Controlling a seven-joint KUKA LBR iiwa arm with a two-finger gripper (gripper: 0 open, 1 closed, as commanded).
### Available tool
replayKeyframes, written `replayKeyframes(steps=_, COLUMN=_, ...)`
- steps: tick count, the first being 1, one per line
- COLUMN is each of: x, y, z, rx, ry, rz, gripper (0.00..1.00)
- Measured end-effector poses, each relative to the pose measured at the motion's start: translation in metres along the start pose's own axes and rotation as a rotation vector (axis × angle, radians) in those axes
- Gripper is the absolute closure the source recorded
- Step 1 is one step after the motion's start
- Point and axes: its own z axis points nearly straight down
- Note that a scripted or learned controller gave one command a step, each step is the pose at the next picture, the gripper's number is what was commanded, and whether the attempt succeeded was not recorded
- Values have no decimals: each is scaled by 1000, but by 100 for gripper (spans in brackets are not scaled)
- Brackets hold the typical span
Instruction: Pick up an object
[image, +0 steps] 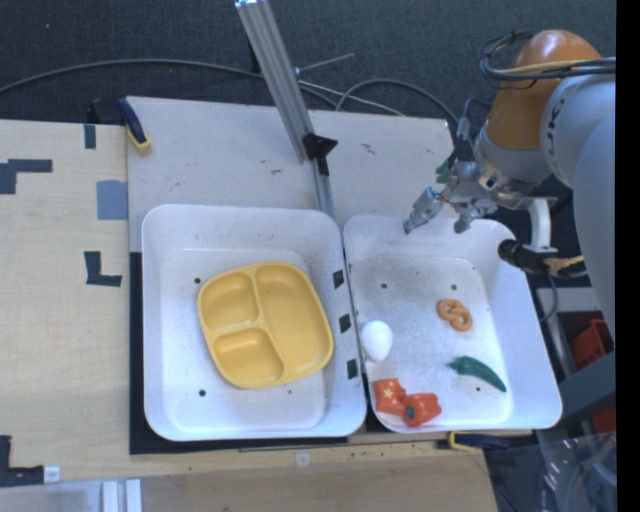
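The right bin (520, 300) holds a white egg (377, 340) at its left wall, an orange pretzel (455, 314) toward the right, a green pepper (478, 372) below it, and a red-orange piece (406, 401) at the front edge. My gripper (437, 217) hangs open over the bin's back rim, its two fingers spread apart with nothing between them. It is well behind all of these objects.
The left bin (165, 300) carries a yellow divided plate (264, 323). A slanted metal pole (285, 85) rises behind the bins. The grey arm with its orange band (545, 80) enters from the upper right. Cables lie behind the bench.
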Motion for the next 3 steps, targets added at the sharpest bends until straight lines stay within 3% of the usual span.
replayKeyframes(steps=1, x=0, y=0, z=0, rx=0, ry=0, rz=0, gripper=0)
replayKeyframes(steps=3, x=-2, y=5, z=108, rx=8, ry=-1, rz=1, gripper=0)
